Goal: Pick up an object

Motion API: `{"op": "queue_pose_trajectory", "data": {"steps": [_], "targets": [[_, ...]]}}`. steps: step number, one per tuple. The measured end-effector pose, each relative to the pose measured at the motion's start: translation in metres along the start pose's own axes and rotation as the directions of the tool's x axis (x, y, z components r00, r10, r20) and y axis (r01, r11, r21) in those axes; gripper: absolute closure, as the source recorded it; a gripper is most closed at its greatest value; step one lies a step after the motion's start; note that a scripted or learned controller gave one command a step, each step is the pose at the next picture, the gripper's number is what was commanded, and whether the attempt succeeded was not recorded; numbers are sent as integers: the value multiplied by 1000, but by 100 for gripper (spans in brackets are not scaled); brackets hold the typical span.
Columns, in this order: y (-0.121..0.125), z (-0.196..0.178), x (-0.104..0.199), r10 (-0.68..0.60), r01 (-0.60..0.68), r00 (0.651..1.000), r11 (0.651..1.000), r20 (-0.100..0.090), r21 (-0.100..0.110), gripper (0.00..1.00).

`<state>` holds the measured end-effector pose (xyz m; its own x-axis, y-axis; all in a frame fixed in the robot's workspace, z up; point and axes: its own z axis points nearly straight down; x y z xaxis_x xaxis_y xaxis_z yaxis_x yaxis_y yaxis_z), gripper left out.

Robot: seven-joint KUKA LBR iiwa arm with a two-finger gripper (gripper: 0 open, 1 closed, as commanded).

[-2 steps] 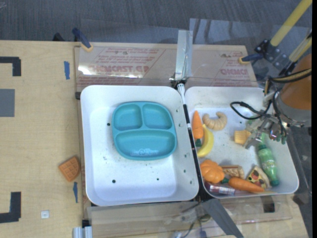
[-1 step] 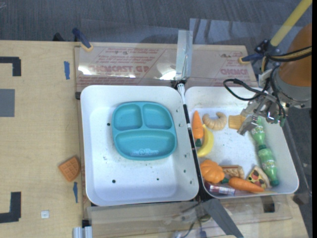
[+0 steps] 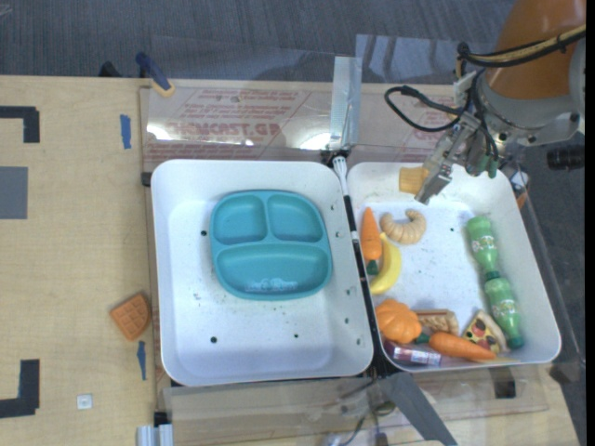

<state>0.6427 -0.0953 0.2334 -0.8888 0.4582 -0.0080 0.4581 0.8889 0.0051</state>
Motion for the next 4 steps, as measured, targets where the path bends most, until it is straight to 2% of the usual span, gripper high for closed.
{"op": "queue_pose_trajectory", "data": {"steps": [1, 2, 3, 4], "targets": [[-62, 98, -29, -391, 391, 920, 920, -10, 1, 100], [-140, 144, 5, -730, 730, 683, 683, -1, 2, 100], [-51, 14, 35, -648, 648, 762, 762, 11, 4, 100], [-56, 20, 37, -643, 643, 766, 766, -1, 0, 0]]}}
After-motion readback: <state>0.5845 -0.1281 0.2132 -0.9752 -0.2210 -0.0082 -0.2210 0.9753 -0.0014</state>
